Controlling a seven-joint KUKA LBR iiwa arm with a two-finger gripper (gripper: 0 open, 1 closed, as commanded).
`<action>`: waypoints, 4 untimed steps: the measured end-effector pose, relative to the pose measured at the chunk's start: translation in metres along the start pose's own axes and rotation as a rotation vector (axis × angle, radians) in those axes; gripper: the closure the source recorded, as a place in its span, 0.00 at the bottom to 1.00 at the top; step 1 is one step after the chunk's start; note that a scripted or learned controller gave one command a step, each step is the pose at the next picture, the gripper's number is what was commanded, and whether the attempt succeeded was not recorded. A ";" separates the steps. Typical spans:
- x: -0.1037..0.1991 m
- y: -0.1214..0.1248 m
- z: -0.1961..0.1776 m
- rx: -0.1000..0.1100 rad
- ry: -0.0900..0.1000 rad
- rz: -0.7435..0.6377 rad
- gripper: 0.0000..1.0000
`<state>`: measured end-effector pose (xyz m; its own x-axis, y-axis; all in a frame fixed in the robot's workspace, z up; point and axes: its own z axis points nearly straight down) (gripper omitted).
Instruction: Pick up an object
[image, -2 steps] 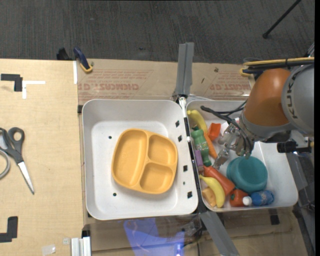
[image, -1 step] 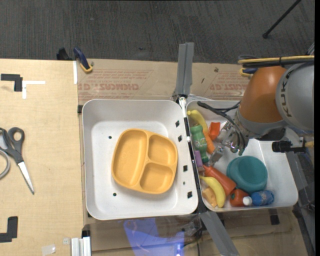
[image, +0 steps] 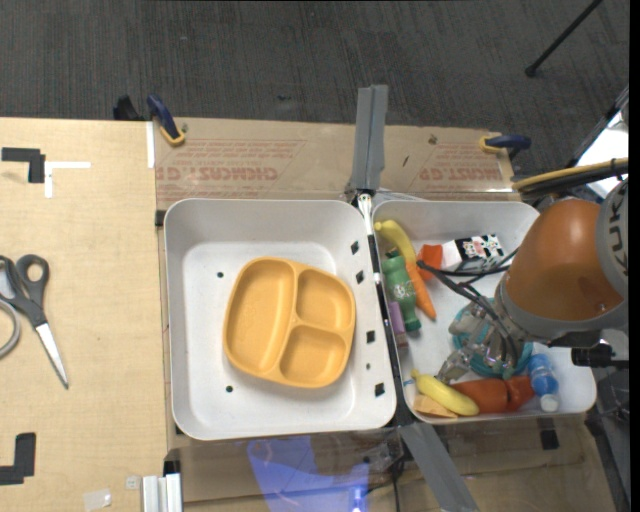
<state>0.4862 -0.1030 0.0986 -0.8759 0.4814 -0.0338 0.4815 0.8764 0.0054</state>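
Two white bins (image: 190, 300), one orange plate (image: 290, 322), two bananas (image: 447, 393), one scissors (image: 38, 318).

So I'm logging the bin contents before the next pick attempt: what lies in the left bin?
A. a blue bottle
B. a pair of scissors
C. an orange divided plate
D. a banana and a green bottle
C: the orange divided plate lies on the floor of the left bin, while the bananas, the bottles and the rest of the clutter are in the right bin.
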 end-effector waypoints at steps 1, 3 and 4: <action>-0.096 -0.028 -0.016 0.000 0.033 -0.030 0.00; -0.098 0.060 0.009 0.005 0.029 0.023 0.00; -0.036 0.013 0.008 0.006 0.033 0.024 0.00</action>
<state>0.5239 -0.1087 0.0916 -0.8644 0.5028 -0.0004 0.5028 0.8644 -0.0001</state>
